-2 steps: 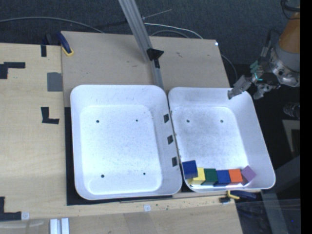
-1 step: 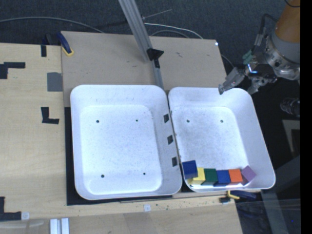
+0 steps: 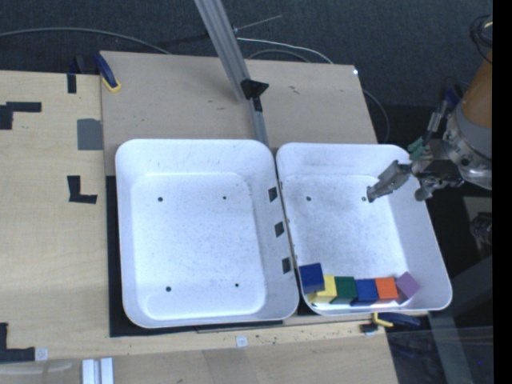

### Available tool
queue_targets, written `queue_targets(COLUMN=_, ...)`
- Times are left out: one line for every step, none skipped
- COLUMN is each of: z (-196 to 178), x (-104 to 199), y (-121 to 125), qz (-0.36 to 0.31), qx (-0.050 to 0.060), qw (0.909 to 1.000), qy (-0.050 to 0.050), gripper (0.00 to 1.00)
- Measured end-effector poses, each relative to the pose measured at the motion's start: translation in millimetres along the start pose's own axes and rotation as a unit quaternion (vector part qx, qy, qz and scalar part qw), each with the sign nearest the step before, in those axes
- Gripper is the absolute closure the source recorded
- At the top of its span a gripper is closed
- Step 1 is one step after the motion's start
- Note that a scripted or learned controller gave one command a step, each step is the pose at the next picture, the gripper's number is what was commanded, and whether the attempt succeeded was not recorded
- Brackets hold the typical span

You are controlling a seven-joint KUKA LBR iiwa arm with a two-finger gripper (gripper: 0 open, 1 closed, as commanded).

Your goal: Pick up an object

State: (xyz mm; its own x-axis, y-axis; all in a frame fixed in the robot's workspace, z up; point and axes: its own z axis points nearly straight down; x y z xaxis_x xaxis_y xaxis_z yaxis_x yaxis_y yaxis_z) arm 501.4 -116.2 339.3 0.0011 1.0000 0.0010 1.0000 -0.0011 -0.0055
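Note:
A row of small blocks lies along the near wall of the right bin (image 3: 336, 174): a blue block (image 3: 311, 276), a yellow one (image 3: 324, 293), a green one (image 3: 345, 288), another blue one (image 3: 366, 290), an orange one (image 3: 386, 288) and a purple one (image 3: 407, 283). My gripper (image 3: 402, 187) hangs over the bin's far right side, well back from the blocks. It is open, with one finger (image 3: 382, 186) reaching left over the bin floor and nothing between the fingers.
The left bin (image 3: 192, 154) stands beside the right one. A slanted metal pole (image 3: 224, 34) rises behind the bins. A blue and yellow clamp (image 3: 108, 74) sits at the bench's back left, another clamp (image 3: 392, 321) at the near right edge.

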Motion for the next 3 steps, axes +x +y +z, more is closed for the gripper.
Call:
queue_targets(z=-161, x=-17, y=87, qz=-0.002, qx=-0.007, qw=1.0, qy=-0.002, gripper=0.0)
queue_targets(z=-32, x=-3, y=112, qz=-0.002, qx=0.002, qw=1.0, qy=0.0, gripper=0.0)
queue_targets(z=62, x=-69, y=9, qz=0.004, qx=0.003, qw=1.0, qy=0.0, gripper=0.0)
